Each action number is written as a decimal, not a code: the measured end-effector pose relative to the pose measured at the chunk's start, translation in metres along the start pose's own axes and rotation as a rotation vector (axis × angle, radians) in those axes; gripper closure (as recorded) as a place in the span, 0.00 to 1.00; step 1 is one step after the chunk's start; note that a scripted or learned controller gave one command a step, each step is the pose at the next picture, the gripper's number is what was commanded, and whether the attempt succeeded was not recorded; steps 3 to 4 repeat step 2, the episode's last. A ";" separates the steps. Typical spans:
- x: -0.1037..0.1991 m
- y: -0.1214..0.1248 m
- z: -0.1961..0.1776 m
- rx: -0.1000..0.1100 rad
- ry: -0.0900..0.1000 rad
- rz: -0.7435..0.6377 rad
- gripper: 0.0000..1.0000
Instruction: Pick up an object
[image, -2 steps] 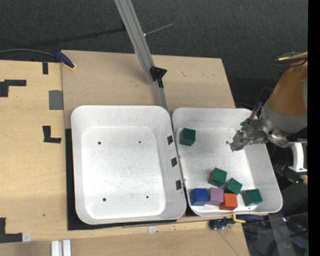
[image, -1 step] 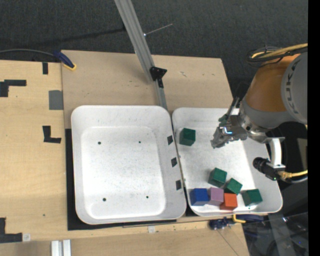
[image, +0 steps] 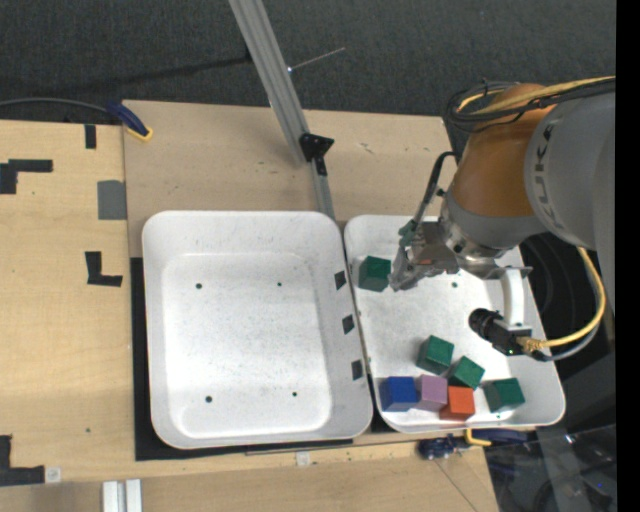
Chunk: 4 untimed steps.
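Hovering claw (image: 405, 278), green cube (image: 375, 273) beside (near rim)

bench (image: 230, 160): wooden | bears: left bin (image: 160, 300), right bin (image: 545, 400), black mat (image: 140, 440)

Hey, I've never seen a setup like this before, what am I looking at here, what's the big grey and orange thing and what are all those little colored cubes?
The picture comes from one camera fixed above a workbench, looking down at a slant. The big grey and orange thing is a robot arm reaching in from the right. At its tip is a two-finger gripper for picking things up.

On the bench sit two shallow white bins. The left bin is beside the right bin, which holds small blocks. One green block lies alone right next to the gripper, but I cannot tell whether the gripper has hold of it. The others cluster near the front: three green, one blue, one purple, one orange.
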<state>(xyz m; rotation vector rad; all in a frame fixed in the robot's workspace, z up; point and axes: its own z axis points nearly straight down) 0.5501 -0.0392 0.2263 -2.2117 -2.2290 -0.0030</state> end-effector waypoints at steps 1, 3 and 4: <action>0.057 0.004 -0.010 0.001 0.000 0.000 1.00; 0.120 0.000 -0.012 0.002 -0.001 -0.001 1.00; 0.120 0.000 -0.012 0.002 -0.001 -0.001 1.00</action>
